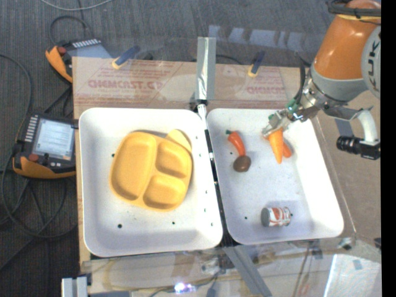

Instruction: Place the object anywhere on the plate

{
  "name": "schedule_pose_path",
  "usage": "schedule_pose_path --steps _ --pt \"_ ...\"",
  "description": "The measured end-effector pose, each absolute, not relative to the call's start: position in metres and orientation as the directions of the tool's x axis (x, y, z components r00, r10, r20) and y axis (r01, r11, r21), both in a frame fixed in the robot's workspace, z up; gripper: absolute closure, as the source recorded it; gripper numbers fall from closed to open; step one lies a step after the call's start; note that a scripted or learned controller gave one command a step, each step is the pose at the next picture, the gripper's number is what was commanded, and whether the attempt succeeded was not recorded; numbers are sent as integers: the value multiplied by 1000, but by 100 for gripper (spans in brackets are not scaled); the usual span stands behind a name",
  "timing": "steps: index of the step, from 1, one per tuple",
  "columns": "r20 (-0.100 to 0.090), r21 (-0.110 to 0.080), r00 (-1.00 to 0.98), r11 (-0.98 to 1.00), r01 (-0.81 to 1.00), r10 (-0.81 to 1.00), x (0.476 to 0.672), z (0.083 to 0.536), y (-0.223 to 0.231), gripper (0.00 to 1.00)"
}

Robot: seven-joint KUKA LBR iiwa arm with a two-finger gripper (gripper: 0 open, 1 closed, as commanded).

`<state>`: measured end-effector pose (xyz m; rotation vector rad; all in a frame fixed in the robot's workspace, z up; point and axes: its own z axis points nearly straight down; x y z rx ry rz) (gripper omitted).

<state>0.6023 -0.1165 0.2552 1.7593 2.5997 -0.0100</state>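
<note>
A yellow divided plate point(151, 169) lies in the left bin point(93, 228). In the right bin point(322, 209) are an orange carrot point(279, 147), a small red-orange pepper with a green stem point(236, 142), a brown round piece point(242, 163) and a small can lying on its side point(276, 216). My gripper point(276, 124) hangs over the far part of the right bin, its tip right at the carrot's thick upper end. Whether it grips the carrot is hidden from this angle.
A metal divider rail point(205, 73) runs between the two bins. The grey and orange arm point(346, 42) comes in from the upper right. A teach pendant point(46, 144) and cables lie on the floor to the left.
</note>
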Motion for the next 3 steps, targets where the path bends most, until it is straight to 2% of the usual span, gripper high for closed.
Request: schedule_pose_path --steps 1,2,3 --pt "1 1 -726 726 688 688 653 183 -46 100" --pt "0 0 -771 771 637 637 629 184 17 100" --pt "1 1 -771 771 637 637 629 184 17 0"
